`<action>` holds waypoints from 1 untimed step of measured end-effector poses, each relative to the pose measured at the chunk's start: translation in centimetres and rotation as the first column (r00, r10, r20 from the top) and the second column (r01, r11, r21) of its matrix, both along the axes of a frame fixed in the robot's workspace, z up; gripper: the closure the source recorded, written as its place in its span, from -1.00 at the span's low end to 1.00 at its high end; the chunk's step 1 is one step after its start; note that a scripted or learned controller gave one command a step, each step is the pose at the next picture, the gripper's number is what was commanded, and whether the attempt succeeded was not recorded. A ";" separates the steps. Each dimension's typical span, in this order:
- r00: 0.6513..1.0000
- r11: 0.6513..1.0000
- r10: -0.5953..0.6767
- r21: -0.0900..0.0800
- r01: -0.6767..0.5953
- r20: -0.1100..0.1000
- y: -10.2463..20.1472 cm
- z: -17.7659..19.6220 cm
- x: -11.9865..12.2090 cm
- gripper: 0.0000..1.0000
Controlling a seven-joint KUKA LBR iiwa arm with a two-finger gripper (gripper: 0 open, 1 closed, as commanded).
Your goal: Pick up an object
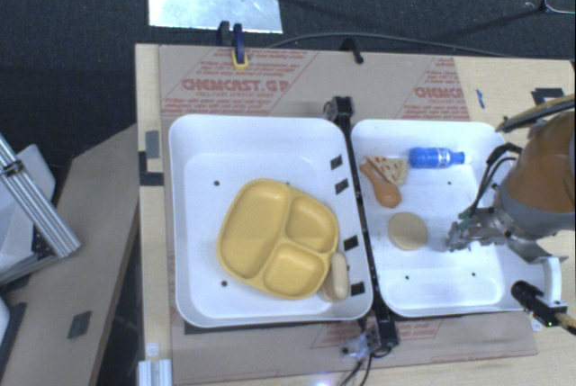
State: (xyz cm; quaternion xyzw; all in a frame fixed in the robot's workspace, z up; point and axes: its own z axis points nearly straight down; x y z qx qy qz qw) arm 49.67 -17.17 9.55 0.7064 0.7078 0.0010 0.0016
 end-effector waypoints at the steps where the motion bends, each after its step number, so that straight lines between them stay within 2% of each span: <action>1: 1.000 1.000 0.002 0.000 -0.002 0.001 0.5 4.8 -0.5 1.00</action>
